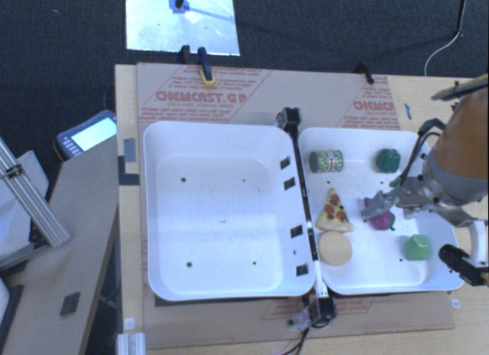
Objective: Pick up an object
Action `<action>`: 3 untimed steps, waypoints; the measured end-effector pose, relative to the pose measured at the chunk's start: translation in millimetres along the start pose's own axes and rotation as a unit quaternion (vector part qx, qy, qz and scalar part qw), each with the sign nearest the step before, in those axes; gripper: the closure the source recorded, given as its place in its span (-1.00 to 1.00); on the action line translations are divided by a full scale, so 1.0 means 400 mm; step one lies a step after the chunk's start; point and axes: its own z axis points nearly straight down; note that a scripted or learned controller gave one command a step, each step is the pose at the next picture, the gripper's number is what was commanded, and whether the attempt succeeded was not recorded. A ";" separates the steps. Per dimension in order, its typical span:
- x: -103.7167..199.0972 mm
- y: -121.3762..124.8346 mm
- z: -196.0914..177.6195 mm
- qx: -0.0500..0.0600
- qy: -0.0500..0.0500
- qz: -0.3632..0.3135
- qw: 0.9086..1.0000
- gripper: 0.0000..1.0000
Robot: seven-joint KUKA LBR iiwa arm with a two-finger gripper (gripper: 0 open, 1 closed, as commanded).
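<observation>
Over the right bin (pixel 359 281) we see our arm (pixel 466 147) as a broad orange band above a rounded grey wrist, a thin dark cable looping beside it, ending in a grey metal gripper (pixel 380 204) and a black fitting below.

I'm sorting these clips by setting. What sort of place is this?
Most likely a robotics lab test bench, not a kitchen: two shallow white bins sit clamped on a board, toy food such as a pizza slice lies in the right bin, and a robot arm's gripper reaches in.
</observation>
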 end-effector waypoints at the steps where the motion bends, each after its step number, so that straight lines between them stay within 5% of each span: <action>1: 0.000 0.003 -0.027 -0.001 0.000 -0.001 1.000 1.00; 3: 0.301 0.169 -0.621 -0.008 0.001 -0.004 1.000 1.00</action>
